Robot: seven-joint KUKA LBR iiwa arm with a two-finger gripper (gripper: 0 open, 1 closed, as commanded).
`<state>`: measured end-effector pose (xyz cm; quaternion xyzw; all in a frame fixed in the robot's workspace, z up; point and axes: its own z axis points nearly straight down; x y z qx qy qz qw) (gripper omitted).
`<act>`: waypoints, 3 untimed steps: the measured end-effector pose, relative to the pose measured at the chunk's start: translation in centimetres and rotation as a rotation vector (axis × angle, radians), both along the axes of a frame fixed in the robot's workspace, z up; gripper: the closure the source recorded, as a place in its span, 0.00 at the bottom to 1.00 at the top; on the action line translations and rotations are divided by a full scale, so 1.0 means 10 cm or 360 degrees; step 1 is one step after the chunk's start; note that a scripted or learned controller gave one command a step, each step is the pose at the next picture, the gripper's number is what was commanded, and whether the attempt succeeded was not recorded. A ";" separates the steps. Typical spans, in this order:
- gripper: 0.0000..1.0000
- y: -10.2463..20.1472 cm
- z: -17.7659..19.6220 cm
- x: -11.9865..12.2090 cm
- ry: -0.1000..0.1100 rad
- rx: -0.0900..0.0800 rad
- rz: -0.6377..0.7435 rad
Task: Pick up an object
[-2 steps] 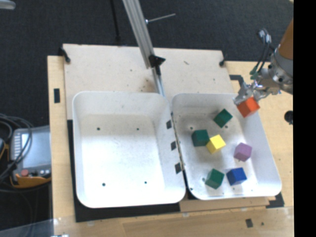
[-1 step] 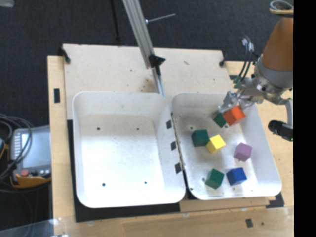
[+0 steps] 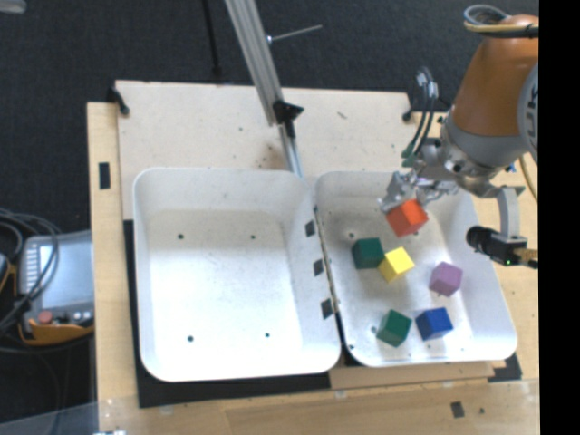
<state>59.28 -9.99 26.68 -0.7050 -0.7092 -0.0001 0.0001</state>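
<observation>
In the right bin (image 3: 358, 198) my gripper (image 3: 407, 203) reaches in from the upper right and is shut on an orange-red cube (image 3: 409, 217). The cube sits tilted between the fingertips, near the bin's back part. Just below it lie a dark green cube (image 3: 367, 253) and a yellow cube (image 3: 396, 264), side by side. A purple cube (image 3: 445, 278) rests further right. Near the bin's front edge are a green cube (image 3: 394, 327) and a blue cube (image 3: 435, 323).
The left bin (image 3: 227, 270) stands beside the right one, their rims meeting in the middle. A slanted aluminium pole (image 3: 258, 57) rises from the back of the bench, ending near the bins' shared corner. Cables and a grey box (image 3: 50, 279) lie off the bench's left.
</observation>
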 end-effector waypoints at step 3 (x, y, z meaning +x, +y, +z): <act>1.00 1.66 -0.18 -0.51 0.0002 0.0002 0.0003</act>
